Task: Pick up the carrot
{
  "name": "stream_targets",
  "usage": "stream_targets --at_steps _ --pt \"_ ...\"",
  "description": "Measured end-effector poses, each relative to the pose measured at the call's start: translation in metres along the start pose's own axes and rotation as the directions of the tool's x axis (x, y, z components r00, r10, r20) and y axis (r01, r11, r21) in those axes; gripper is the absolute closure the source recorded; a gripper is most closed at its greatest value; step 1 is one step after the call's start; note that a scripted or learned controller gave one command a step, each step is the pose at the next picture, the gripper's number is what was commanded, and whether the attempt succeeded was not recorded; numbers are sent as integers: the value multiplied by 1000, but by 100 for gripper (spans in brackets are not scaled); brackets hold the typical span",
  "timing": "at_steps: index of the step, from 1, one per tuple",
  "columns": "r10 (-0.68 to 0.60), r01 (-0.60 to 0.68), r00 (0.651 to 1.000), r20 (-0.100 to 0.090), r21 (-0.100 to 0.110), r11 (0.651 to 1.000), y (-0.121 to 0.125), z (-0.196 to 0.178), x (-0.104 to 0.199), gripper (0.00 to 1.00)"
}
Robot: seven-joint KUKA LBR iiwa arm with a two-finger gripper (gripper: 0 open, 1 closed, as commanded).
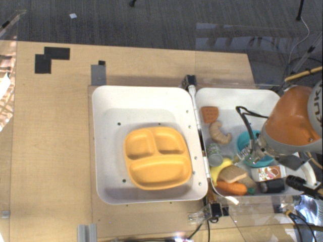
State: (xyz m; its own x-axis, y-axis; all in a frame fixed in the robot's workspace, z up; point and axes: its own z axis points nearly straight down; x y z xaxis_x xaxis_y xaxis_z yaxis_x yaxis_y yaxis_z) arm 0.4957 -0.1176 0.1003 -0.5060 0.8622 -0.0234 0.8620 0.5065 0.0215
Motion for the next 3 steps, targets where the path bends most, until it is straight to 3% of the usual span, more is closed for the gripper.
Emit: stream_targets --at_steps 1,2,3 --pt "-300 300 954 -1 0 954 9 8 17 100" --pt "-694 694 720 10 3 720 8 7 11 100" --pt "-881 881 473 0 -3 473 -19 9 -31 100"
